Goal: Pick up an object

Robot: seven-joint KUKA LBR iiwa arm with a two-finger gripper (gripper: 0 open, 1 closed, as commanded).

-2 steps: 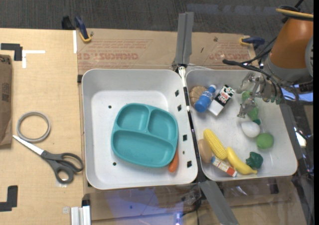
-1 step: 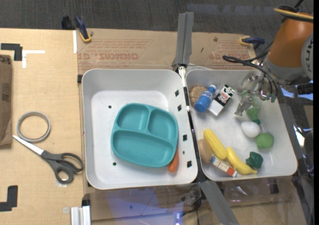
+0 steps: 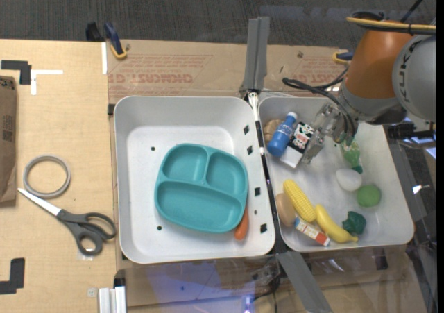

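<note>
The gripper (image 3: 320, 139) hangs over the right white bin (image 3: 399, 187), apparently open and empty, with the small black-and-white carton (image 3: 298, 144) just left of it.

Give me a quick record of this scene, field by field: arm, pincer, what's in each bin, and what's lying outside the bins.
arm: reaches in from the right, over the right bin
pincer: low in the right bin, beside the blue bottle and a small white box; grip state unclear
right bin: corn, banana, green ball, white ball, marker
left bin: teal divided plate, carrot at its edge
outside: scissors, tape roll on the bench at left
</note>
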